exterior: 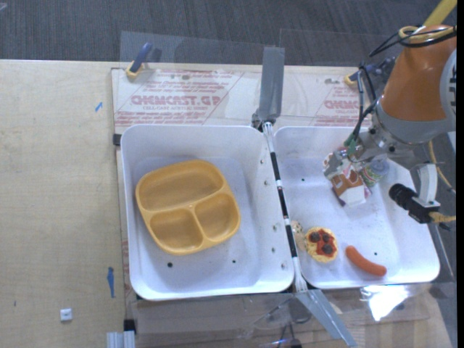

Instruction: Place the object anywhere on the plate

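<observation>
I count two shallow white bins with rounded rims: the left bin and the right bin, split by a grey divider. One glossy yellow plate, a rounded tray moulded into three compartments, lies tilted near the middle of the left bin, with bare white floor on every side of it.

The right bin holds three loose items. A small round toy pizza sits close to the divider, and a smooth orange sausage lies near the front rim, well apart from the plate. A small brown-and-white carton sits directly under the gripper. I cannot tell how that hand is set or whether it has hold of the carton.
</observation>
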`<state>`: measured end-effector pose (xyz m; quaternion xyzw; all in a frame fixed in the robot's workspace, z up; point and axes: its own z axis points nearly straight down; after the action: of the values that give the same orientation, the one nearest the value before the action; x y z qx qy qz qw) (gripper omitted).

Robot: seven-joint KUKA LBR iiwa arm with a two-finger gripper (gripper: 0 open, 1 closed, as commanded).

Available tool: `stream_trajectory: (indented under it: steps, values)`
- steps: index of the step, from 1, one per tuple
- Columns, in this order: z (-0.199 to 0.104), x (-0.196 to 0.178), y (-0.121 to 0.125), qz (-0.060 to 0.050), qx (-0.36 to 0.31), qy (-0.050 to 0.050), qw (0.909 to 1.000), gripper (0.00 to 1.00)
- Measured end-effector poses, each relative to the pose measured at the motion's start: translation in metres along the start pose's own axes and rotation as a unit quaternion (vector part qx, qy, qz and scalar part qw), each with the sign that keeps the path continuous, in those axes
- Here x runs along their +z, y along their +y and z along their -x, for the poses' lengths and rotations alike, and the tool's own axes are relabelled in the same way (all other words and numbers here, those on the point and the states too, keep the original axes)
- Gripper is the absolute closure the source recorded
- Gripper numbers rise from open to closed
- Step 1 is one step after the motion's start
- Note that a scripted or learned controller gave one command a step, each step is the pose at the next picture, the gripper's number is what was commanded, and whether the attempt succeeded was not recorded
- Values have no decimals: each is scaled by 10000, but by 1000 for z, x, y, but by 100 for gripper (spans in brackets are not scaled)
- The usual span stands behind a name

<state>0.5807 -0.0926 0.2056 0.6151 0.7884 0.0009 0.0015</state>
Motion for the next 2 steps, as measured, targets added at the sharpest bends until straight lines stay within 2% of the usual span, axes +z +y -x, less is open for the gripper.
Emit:
stream_trajectory:
  steps: [1,2]
  values:
    - [-56,-45,8,-3,109,0,9999,100]
    - [-131,-21,11,-26,8,10,10000,100]
